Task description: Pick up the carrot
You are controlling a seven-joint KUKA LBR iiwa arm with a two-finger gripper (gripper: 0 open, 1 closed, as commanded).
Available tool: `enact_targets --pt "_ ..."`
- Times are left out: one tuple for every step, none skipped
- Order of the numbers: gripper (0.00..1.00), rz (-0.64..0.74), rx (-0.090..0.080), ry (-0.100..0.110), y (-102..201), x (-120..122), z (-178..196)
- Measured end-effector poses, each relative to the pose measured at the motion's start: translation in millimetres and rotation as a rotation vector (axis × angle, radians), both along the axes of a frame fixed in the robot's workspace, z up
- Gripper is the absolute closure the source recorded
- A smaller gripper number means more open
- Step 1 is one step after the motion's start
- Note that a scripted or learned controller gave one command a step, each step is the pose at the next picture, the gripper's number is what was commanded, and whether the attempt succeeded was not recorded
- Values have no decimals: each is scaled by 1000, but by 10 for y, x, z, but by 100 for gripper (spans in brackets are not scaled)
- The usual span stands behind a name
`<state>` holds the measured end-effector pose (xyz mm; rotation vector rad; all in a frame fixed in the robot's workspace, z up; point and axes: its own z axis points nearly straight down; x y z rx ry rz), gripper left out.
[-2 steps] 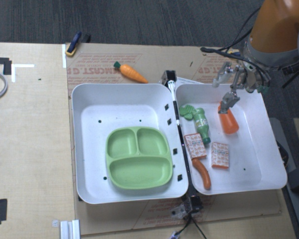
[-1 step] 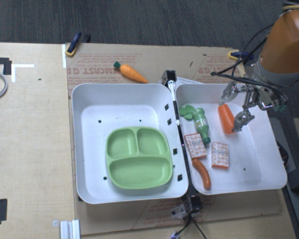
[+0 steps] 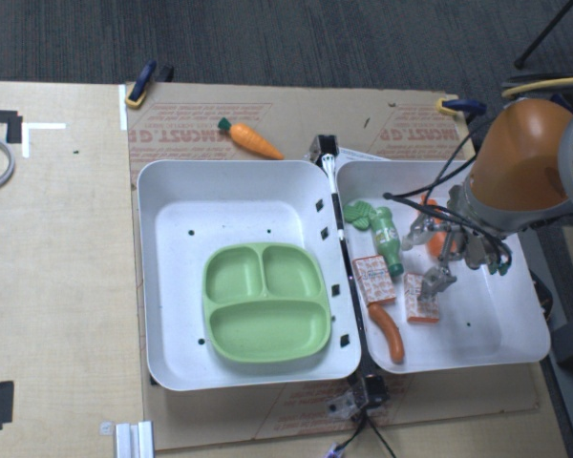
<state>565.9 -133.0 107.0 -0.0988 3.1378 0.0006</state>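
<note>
Cardboard (image 3: 382,127) covers the surface (image 3: 57,284) beneath two shallow white bins set side by side and touching along their inner walls. The left bin (image 3: 167,256) carries a pale green divided plate (image 3: 265,301) with three compartments, lying flat near the bin's middle. The right bin (image 3: 487,337) holds most of the clutter, and the grey arm with its orange band (image 3: 520,156) reaches over it from the right, its wrist hanging above the bin's upper middle. The gripper (image 3: 439,265) points down into that bin, just above a small red-and-white packet (image 3: 420,299); dark cables and fittings crowd its tips, so whether it is clenched or released cannot be told, and nothing can be seen between them. A small orange item (image 3: 437,243) shows just beside the wrist, too hidden to identify. The carrot (image 3: 252,139), orange with a green top, lies outside both bins on the cardboard, beyond the left bin's far rim, tilted with its green end to the left, well apart from the gripper. Inside the right bin, along its left side, a green bottle (image 3: 387,239) lies beside a leafy green toy (image 3: 360,215), with a second printed packet (image 3: 373,278) below them and a red-orange sausage (image 3: 388,333) nearer the front wall. Blue clamps (image 3: 141,82) sit at the cardboard's far corners.
</note>
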Motion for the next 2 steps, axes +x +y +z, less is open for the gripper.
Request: enact_targets --pt "0 206 -1 -3 27 591 840" --pt "100 203 0 -8 27 602 941"
